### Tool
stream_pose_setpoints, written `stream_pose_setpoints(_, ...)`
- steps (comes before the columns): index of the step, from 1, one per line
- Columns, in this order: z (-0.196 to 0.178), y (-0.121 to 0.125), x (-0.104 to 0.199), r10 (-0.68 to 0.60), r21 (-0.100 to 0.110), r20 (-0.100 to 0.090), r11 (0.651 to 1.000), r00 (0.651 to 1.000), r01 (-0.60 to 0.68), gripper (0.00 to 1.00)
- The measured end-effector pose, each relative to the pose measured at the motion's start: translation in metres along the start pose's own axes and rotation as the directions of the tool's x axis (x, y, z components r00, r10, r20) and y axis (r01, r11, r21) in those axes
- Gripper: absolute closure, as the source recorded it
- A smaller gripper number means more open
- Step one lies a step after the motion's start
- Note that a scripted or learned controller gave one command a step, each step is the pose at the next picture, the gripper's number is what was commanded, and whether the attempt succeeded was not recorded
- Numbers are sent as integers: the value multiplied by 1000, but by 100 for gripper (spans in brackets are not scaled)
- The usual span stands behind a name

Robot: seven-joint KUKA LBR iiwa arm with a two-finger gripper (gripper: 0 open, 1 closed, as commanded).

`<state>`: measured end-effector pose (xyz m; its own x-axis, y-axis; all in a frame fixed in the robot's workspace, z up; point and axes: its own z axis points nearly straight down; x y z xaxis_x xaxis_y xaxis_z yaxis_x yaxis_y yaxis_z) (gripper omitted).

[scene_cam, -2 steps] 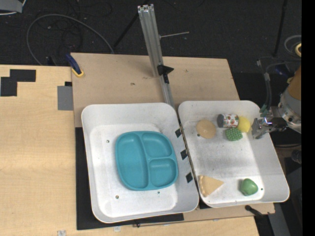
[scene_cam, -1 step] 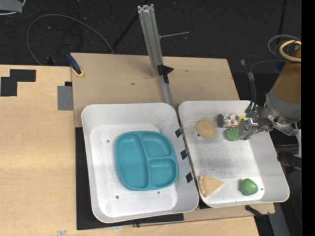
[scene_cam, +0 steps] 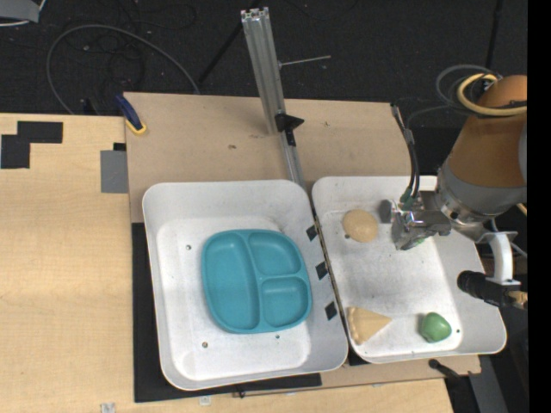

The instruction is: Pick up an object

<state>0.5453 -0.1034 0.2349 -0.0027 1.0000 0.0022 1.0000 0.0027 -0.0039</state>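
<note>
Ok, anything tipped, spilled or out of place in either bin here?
Nothing stands out. The teal divided plastic tray lies flat in the left white bin; the tan round lump, tan wedge and green ball sit apart.

Wooden bench [scene_cam: 69,231] with two white bins [scene_cam: 172,317] [scene_cam: 387,334] side by side.

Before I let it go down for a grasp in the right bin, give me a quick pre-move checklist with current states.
1. Gripper is over the right bin: ok.
2. Nearest target, the round tan object, lies free just left of the gripper: ok.
3. Gripper centred above that object: not ok, it sits off to the object's right.
4. Finger opening: cannot tell.
5. Other objects apart from the target: ok; the tan wedge and green object lie at the bin's near edge.
6. Teal divided tray stays out of the way in the left bin: ok.
</note>
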Motion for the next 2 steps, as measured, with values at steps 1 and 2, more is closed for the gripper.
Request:
stream_pose_setpoints(1, -6, 5, 57, -2, -2, 1, 1000, 1000, 2, 100)
stream_pose_setpoints(2, -13, 5, 111, -1, -3, 1, 1000, 1000, 1, 100)
